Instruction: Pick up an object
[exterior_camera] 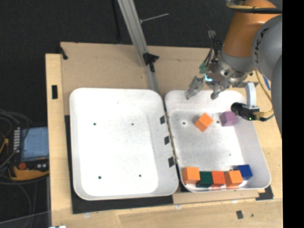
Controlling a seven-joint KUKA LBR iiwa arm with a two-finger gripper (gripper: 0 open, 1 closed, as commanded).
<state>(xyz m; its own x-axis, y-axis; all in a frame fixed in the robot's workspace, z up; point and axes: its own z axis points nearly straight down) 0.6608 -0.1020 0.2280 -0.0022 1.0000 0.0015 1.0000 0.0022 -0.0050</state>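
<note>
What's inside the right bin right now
In the right bin: an orange block, a purple block, and a row along its near wall: orange, green, orange, orange, blue. Whatever lies beneath them is hidden.

The arm runs off the right edge, its upper part unseen.

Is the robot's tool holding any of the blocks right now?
No, nothing is held. The tool hangs open above the far edge of the right bin, with no block between its fingers. The orange block lies loose below it.
</note>
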